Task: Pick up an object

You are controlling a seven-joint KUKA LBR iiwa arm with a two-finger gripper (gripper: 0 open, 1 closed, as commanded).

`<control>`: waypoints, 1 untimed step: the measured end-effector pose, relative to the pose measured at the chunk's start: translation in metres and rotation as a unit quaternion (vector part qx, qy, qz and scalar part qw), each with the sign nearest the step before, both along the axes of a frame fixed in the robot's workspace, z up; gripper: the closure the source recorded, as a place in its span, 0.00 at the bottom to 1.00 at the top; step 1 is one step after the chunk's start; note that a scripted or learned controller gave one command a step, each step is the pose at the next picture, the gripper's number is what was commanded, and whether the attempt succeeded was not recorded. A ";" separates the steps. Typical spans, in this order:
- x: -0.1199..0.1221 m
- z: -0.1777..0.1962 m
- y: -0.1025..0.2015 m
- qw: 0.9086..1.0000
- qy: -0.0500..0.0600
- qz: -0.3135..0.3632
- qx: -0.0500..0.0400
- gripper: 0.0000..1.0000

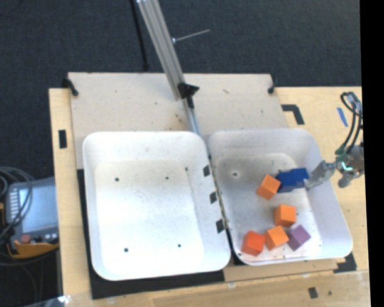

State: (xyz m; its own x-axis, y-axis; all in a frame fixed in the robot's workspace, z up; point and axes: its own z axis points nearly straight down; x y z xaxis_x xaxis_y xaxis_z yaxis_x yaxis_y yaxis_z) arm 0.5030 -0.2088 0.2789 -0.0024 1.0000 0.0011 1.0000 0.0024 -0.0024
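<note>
The right white bin (321, 239) holds several small blocks. A blue block (292, 178) lies near its middle right, touching an orange cube (267, 187) on its left. Lower down sit another orange cube (284, 214), an orange cube (276, 236), a red-orange cube (253, 242) and a purple cube (299, 236). My gripper (313, 176) reaches in from the right edge, low over the bin, its grey tip just right of the blue block. Nothing is lifted off the bin floor.
The left white bin (99, 184) stands beside the right one, with a dark divider (213, 196) between them. A slanted metal rail (166, 53) rises from the back of the bench. A pendant with cables (27, 218) lies at the far left.
</note>
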 end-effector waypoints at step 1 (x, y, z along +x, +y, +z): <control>0.001 0.002 0.000 1.000 -0.002 0.000 -0.001 0.00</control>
